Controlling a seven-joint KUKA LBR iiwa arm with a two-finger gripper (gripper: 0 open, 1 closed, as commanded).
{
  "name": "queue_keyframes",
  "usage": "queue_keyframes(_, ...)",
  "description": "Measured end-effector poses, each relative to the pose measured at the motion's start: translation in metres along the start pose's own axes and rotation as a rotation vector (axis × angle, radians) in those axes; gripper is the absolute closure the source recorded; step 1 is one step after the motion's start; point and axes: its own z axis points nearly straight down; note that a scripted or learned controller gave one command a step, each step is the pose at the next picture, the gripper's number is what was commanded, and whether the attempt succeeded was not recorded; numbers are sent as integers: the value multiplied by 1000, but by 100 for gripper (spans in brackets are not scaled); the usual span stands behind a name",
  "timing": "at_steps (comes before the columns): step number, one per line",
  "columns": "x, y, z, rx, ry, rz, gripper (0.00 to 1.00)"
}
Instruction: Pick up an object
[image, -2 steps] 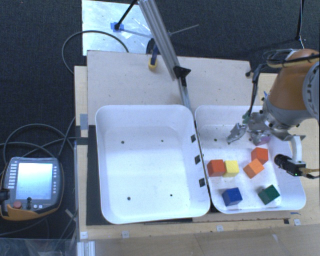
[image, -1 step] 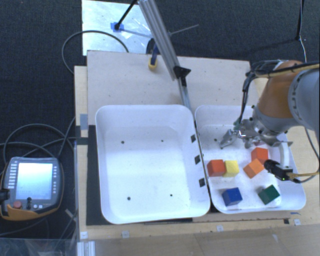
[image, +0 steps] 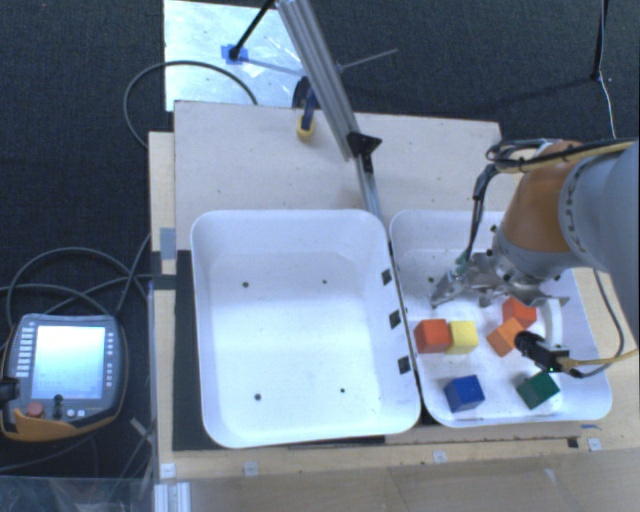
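**Robot arm hangs over a bin of coloured blocks**

A grey robot arm with an orange band (image: 545, 215) reaches in from the right and hangs over the right-hand shallow white plastic bin (image: 420, 232). Its metal gripper (image: 487, 287) sits low above the bin's middle, but the arm's bulk hides the tips, so whether the fingers are spread or closed, or hold anything, cannot be told.

The blocks lie in the near half of that bin. A matte orange-red cube (image: 432, 335) touches a pale yellow cube (image: 463, 336). Nearer the camera rests a blue cube (image: 464, 392); to its right, a dark green cube (image: 538, 388) sits tilted. Two more orange blocks (image: 512, 324) lie just beside the gripper, partly crossed by a black fitting (image: 535, 351) with a yellow cable.

The left-hand smooth white bin (image: 210, 300), rounded at its corners, shows small dark dots on its floor. Both bins rest on a pale wooden desk (image: 250, 150). A slanted aluminium pole (image: 322, 70) crosses the desk's far side, and a grey handheld control pendant with a lit screen (image: 62, 372) lies on the dark carpet to the left.
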Motion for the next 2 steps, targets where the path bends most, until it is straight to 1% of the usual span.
queue_keyframes(1,-1,2,-14,-6,-1,-2,100)
queue_keyframes(2,2,2,-78,-10,-2,-2,100)
